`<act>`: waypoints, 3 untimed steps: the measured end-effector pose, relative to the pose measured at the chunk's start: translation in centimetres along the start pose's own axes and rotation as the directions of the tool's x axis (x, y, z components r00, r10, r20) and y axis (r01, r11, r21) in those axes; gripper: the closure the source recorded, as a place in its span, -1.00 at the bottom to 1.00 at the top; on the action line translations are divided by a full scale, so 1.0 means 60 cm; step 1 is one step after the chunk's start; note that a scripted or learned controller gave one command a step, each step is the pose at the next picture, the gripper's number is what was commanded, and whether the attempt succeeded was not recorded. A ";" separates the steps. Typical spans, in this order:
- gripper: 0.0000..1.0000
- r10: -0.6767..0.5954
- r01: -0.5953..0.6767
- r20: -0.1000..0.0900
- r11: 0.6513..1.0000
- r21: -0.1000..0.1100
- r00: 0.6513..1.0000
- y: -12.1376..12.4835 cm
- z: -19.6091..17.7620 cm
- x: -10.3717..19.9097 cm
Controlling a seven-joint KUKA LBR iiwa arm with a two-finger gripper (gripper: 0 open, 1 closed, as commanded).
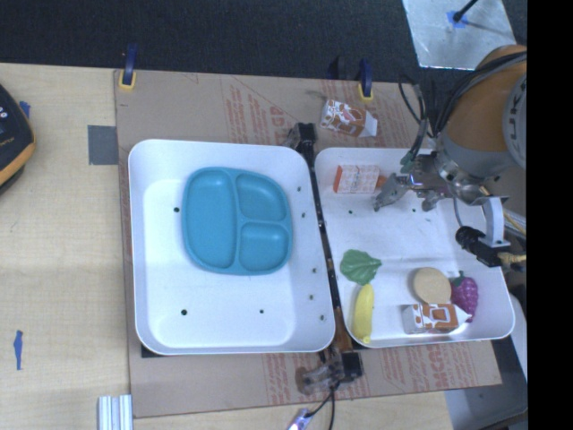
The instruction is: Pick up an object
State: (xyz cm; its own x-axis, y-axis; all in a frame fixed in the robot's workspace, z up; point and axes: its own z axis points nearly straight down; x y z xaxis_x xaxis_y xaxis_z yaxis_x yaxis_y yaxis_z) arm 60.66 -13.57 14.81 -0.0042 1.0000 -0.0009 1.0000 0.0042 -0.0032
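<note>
My gripper (407, 201) hangs over the upper part of the right bin (394, 240), its two grey fingers spread open with nothing between them. Just to its left lies an orange and white carton (357, 179). Lower in the same bin are a green leaf (359, 265), a yellow banana (363, 312), a tan round bun (431, 285), purple grapes (465, 294) and a small orange and white box (432, 317).
The left bin (152, 312) holds a blue divided plate (237, 219). A small orange packet (347, 117) lies on the cardboard behind the bins. Cables and the arm's body crowd the right bin's far right side.
</note>
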 end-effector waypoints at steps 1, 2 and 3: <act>-1.00 -0.001 0.001 -0.001 1.000 0.002 1.000 -0.144 0.095 0.054; -1.00 0.002 -0.002 0.000 1.000 -0.001 1.000 -0.077 0.094 -0.044; -1.00 -0.002 0.002 0.000 1.000 -0.001 1.000 -0.017 0.094 0.036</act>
State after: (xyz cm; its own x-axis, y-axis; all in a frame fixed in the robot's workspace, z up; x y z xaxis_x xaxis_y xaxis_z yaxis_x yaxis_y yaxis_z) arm 59.59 -11.41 9.20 -0.0066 1.0000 -0.0007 1.0000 0.0066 -0.0024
